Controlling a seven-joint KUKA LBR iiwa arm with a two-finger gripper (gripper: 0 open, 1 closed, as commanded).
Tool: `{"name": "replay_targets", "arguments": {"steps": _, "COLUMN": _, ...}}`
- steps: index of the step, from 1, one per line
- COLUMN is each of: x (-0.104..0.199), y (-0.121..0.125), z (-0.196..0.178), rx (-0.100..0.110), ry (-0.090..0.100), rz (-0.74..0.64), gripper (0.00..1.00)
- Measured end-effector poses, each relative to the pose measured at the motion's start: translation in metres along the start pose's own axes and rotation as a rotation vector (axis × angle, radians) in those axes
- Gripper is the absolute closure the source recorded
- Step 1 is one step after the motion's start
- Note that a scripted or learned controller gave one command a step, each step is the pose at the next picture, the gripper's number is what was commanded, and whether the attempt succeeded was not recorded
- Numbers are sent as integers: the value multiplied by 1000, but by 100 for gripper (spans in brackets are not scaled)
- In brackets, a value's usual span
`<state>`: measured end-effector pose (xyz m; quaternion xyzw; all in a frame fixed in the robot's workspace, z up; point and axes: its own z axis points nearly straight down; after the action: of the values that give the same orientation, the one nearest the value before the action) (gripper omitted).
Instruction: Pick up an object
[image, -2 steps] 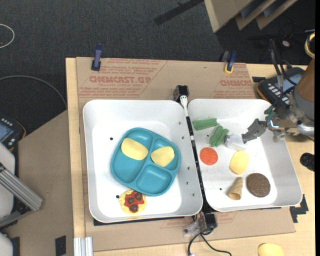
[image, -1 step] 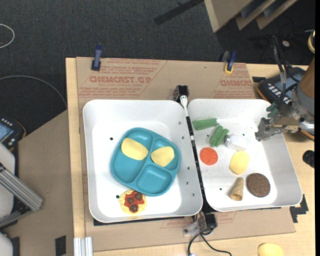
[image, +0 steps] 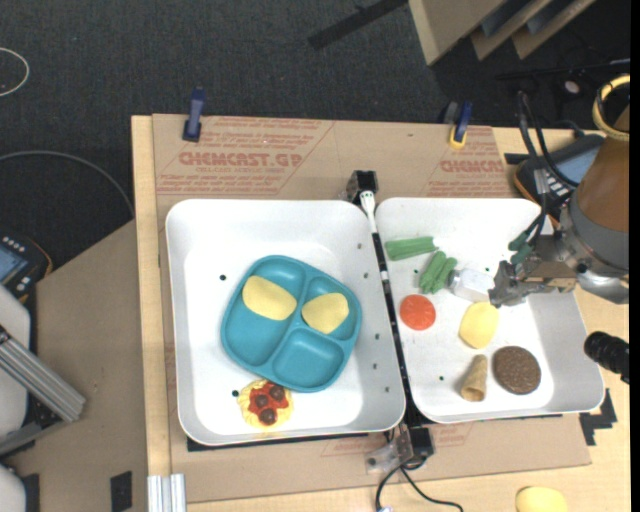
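Far to your gripper's left, a glossy blue plastic divided plate (image: 290, 322) holds two smooth yellow ovals. Nearer, also to its left, lie ribbed green bean pods (image: 425, 258) and a flat orange-red disc (image: 418, 313). The dark metal gripper (image: 500, 290) hovers just above the rounded, waxy yellow lemon-shaped piece (image: 479, 324); whether its jaws are parted, I cannot tell.

The brown cardboard sheet (image: 300, 150) under the two bins carries red printing. On its left half, above the left bin, the large word reads "CHEMCAST", followed by letters that look like "G P"; the smaller lines above and below it are too fine to read. On the right half the same "CHEMCAST" (image: 470, 166) print shows, partly cut off.
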<state>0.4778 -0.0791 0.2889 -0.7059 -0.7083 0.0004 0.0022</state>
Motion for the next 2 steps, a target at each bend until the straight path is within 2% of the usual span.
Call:
{"name": "replay_targets", "arguments": {"steps": 1, "x": 91, "y": 2, "z": 1, "rx": -1, "ry": 0, "rz": -6, "gripper": 100}}
{"name": "replay_targets", "arguments": {"steps": 2, "x": 43, "y": 13, "z": 52, "rx": 3, "ry": -2, "rz": 8, "gripper": 100}}
